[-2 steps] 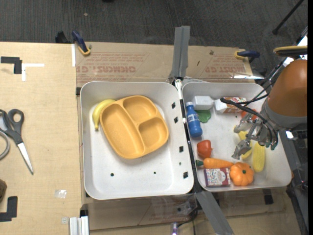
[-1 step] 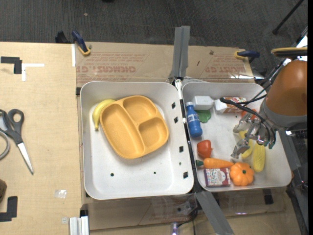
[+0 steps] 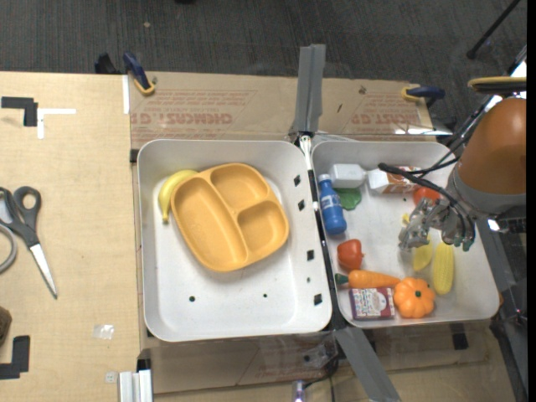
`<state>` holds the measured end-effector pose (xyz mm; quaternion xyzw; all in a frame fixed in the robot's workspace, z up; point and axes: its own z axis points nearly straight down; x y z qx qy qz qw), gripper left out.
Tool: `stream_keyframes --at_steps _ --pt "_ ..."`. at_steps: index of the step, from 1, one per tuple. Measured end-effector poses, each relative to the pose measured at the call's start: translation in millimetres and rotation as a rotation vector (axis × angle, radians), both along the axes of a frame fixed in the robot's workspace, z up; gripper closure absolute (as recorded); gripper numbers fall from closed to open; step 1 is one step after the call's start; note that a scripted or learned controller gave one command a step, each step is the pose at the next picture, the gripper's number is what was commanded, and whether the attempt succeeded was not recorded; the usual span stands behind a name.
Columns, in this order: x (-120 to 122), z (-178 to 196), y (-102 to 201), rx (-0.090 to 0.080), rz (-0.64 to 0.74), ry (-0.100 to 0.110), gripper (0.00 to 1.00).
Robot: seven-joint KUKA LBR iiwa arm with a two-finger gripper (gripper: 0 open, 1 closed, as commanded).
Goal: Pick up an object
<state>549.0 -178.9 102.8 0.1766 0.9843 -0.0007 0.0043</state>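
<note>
Corn cob [image 3: 442, 267], yellow and lying lengthwise near the right wall of the right bin [image 3: 481, 308], looks like the thing you are going for, since the gripper [image 3: 416, 234] hangs low just beside its upper end, on the side toward the bin's middle. I cannot tell whether the gripper is released or clenched; the metal parts blur together against the white floor, and nothing is seen held in it. A second small yellow piece [image 3: 422, 255] lies touching or nearly touching the cob right under the gripper, so choose one of them and centre over it rather than straddling both. The small orange pumpkin [image 3: 415, 298] sits at the bin's near edge just below the cob, and a carrot [image 3: 373, 280] lies beside the pumpkin toward the centre, above a pink carton [image 3: 371, 304]; keep clear of these as you descend. Line the closing direction across the cob's narrow width, not along its length, and go down straight. The cob is probably smooth and rounded, so grip its middle to stop it squirting out. The left bin [image 3: 167, 308] with its orange divided plate [image 3: 228, 216] and banana [image 3: 173, 189] needs no attention.
</note>
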Motion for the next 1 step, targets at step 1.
stream_keyframes --at_steps 1 --pt "-68.9 -11.2 37.0 0.004 -0.273 0.007 1.00"
